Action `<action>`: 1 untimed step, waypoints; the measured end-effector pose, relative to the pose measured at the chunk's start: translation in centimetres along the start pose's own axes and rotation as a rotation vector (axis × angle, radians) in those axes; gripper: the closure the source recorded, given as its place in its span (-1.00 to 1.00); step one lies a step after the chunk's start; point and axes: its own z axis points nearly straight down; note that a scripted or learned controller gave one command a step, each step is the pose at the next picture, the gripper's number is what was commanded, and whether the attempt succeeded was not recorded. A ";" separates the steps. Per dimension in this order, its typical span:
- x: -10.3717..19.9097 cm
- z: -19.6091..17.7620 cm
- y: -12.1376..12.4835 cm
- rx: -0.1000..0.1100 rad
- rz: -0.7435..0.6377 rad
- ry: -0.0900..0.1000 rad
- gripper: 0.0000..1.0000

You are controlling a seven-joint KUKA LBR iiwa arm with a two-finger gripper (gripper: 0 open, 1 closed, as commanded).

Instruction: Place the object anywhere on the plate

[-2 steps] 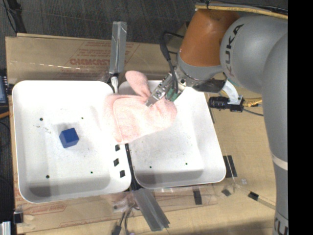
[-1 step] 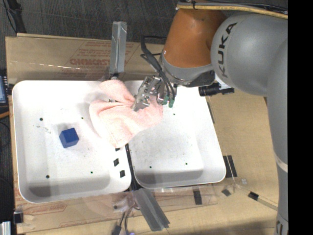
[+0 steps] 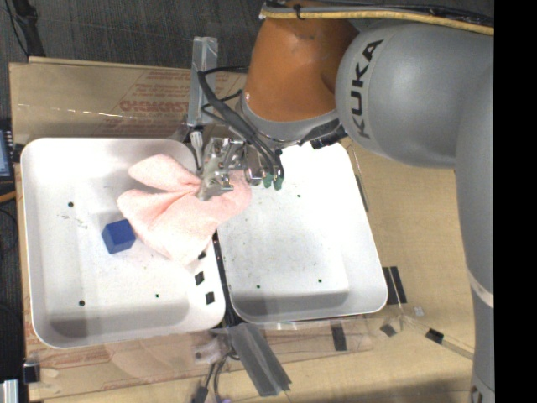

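Gripper [image 3: 211,183] jaws pinch the middle of the pink cloth [image 3: 180,208], which bunches and drapes below them over the ridge between the left bin [image 3: 50,225] and right bin [image 3: 336,250]. Thin grip, so cloth could slip or snag on the ridge. Blue block [image 3: 118,236] sits down-left of jaws; no plate I can make out.

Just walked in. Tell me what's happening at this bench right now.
A grey KUKA arm reaches in from the right, its gripper down on a pink cloth bunched at the gripper. The cloth lies mostly in the left bin, with one edge draped over the divide toward the right bin. A small blue block sits beside the cloth in the left bin. No plate is visible, so nothing looks placed yet.
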 end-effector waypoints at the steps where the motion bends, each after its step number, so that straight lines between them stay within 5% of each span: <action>1: 1.7 -0.2 4.5 0.001 -0.001 0.000 1.00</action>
